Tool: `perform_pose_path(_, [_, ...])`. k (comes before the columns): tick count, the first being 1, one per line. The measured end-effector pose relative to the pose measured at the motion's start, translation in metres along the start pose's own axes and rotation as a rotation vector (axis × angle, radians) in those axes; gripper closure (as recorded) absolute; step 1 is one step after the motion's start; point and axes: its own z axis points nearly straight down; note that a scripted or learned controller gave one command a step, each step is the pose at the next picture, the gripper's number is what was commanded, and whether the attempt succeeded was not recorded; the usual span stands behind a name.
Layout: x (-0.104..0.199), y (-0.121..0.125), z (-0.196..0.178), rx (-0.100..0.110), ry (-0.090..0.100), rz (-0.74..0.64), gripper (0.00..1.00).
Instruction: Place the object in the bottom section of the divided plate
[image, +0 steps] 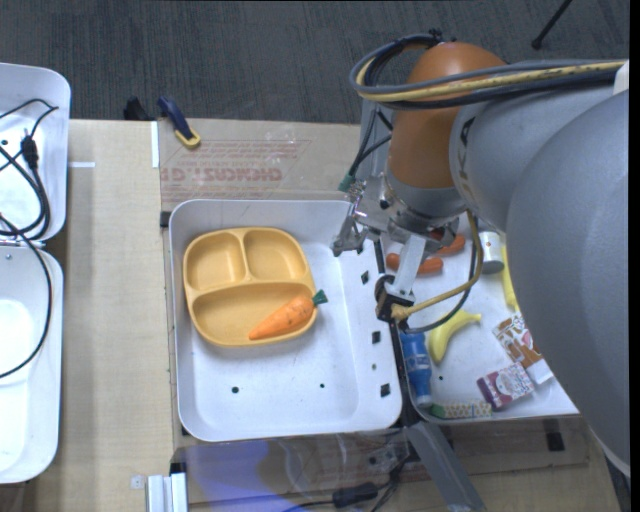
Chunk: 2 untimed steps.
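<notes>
A toy carrot (284, 317) lies in the bottom section of the yellow divided plate (222, 262), placement apparently complete, while the gripper (385, 262), its state impossible to tell, hovers over the right bin (560, 400).

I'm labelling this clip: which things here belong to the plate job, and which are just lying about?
Job:
carrot, lying in the bottom section
divided plate
gripper, over the bin edge

Lying about:
banana
blue tube
snack packets
clamp
</notes>
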Motion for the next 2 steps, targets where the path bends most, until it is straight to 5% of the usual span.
perform_pose_path(1, [0.043, 0.059, -0.047, -0.001, 0.0, -0.098, 0.0])
perform_pose_path(2, [0.073, 0.064, -0.118, -0.001, 0.0, 0.018, 0.0])
